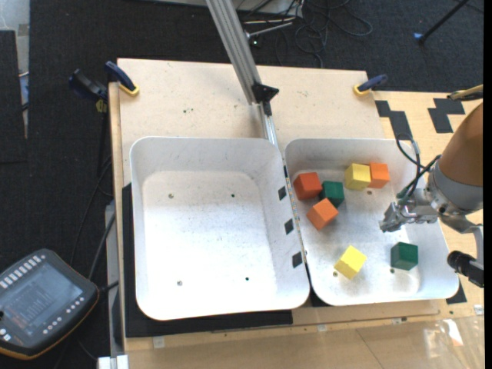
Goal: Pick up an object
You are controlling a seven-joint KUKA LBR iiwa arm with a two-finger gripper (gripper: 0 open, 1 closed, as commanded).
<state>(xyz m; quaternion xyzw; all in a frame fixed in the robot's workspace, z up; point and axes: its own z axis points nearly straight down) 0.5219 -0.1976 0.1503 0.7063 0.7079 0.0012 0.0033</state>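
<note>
**Hovering over the right bin, gripper above bare floor**

Reaching in from the right edge of the camera view, the grey arm hangs over the right bin, and its gripper sits low above the white floor on that bin's right side. Whether the claw is open or closed I cannot tell (the metal parts blur into one small silvery cluster at this angle), and no block is visible in it.

Seven blocks lie in the right bin. Nearest the gripper is a green cube, just below it and slightly right, apart from it. A yellow cube rests toward the front of the bin, left of the green one and tilted on its diagonal. Farther back, a tight group gathers near the bin's left wall: an orange cube, a dark green cube touching or nearly touching it, and a second orange cube just in front of both. At the back, a second yellow cube and a third orange cube sit side by side, touching.

The left bin sits alongside, its rim meeting the right bin's along the centre. A slanted metal pole runs from the top of the view down to that shared edge. A handheld control pendant lies at the lower left, off the bench.
</note>
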